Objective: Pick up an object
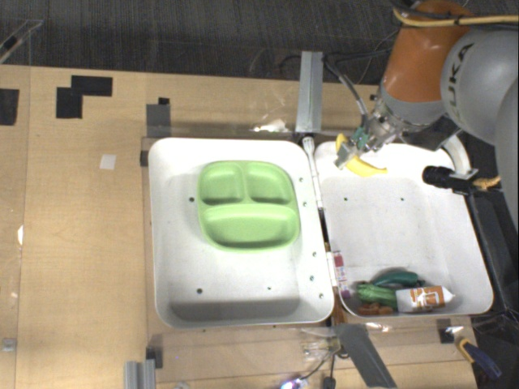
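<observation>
The end effector (359, 143) is hovering at the right bin's (405, 241) far left corner, touching a yellow banana-like object (362, 165); whether it is gripping cannot be told.

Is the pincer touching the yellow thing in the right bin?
Cannot tell. In the camera view the pincer overlaps the yellow object at the right bin's far edge, hiding any contact.
</observation>
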Robot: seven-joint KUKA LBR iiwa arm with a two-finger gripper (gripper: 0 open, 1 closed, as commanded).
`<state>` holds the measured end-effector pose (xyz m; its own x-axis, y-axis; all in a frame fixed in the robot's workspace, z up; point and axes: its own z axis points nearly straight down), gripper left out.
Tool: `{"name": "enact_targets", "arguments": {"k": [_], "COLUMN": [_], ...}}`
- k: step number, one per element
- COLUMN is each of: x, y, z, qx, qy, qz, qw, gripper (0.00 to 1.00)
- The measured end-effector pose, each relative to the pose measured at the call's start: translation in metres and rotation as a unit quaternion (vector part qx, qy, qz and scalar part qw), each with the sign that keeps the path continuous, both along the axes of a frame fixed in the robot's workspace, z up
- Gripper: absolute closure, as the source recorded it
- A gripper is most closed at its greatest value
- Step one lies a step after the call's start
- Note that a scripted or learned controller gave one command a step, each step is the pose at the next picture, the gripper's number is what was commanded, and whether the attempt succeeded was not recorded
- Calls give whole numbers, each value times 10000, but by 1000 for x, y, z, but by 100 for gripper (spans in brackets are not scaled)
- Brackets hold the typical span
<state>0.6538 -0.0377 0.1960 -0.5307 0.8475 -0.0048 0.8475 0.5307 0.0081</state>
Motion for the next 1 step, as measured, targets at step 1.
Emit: {"name": "enact_targets", "arguments": {"k": [1], "x": [8], "y": [15], "z": [3], "qx": [-12], "qy": [-6], "qz": [1287], "qw": [9917], "gripper": [100]}}
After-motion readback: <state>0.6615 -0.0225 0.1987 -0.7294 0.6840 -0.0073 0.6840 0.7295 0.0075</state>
